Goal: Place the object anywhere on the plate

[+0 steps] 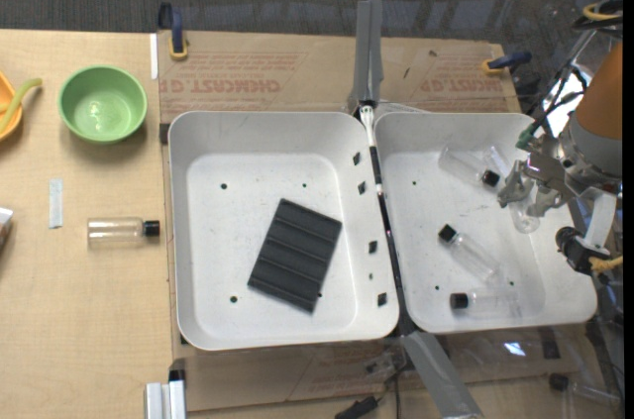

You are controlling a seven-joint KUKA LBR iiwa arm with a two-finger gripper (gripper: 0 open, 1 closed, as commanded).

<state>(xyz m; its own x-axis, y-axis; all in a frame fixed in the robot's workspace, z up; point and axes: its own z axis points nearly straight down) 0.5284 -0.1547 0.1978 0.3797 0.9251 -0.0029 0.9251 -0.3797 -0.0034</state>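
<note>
A black ridged rectangular plate (295, 255) lies tilted in the left bin (198, 209). Three clear small bottles with black caps lie in the right bin (416, 308): one at the back (468, 159), one in the middle (470, 252), one near the front wall (485, 300). My gripper (527, 194) hangs over the right bin's right side, beside the back bottle's cap. A clear shape (525, 220) sits just under it; I cannot tell whether it is a bottle or whether it is held.
On the wooden bench left of the bins stand a green bowl (103, 104), a clear capped bottle (119, 229) and a small white strip (55, 204). An orange item (6, 115) shows at the left edge. Clamps (175, 39) hold the cardboard behind the bins.
</note>
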